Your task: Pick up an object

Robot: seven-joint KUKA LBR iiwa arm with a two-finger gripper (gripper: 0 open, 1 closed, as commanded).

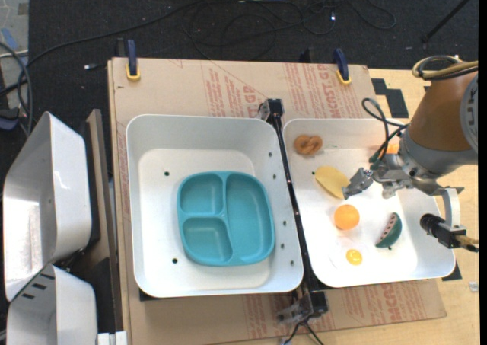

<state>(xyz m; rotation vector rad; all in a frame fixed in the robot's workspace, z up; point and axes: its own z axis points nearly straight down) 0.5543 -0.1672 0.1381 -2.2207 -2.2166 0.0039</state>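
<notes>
Hand [374,181] seen over right bin [435,263], state not discernible. Orange ball [346,217] lies just below it, yellow piece [331,181] beside; watermelon slice [388,231] nearby. Teal tray [225,218] placed in left bin [144,183].

Cardboard-topped bench [228,84] amid cables and spare bins

Carrying two shallow white bins side by side, the left bin [144,145] holding a teal divided tray [225,218] near its centre. Pinned along the 12 o'clock edge by two yellow-and-blue clamps [132,62]. Flanked at 9 o'clock by stacked white tubs [42,199]; beyond 12 o'clock, black cables [228,20] strewn over dark floor.
</notes>
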